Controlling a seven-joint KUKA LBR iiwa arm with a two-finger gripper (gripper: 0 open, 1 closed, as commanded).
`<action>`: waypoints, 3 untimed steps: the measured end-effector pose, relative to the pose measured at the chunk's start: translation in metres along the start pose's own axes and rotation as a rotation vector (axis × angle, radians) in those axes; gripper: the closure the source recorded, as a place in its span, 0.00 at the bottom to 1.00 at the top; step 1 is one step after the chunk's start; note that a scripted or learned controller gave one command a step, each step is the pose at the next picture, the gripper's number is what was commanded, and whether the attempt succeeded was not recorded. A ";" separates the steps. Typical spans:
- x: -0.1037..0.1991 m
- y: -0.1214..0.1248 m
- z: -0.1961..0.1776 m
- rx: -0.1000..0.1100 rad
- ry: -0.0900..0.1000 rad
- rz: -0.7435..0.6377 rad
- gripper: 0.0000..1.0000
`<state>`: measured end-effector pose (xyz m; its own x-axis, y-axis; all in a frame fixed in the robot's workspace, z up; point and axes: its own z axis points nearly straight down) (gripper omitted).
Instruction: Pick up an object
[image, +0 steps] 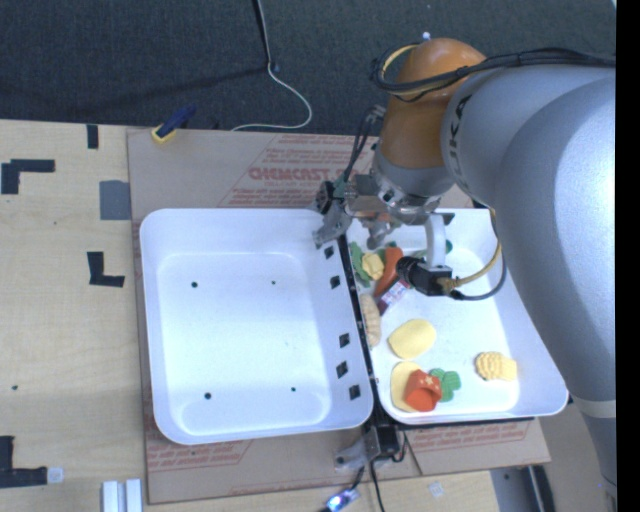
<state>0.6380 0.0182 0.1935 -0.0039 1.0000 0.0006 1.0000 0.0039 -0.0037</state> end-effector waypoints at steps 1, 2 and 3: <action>0.027 0.032 -0.163 -0.022 0.001 -0.001 1.00; 0.007 0.029 -0.324 -0.020 -0.001 0.003 1.00; -0.058 0.029 -0.332 -0.005 -0.003 0.009 1.00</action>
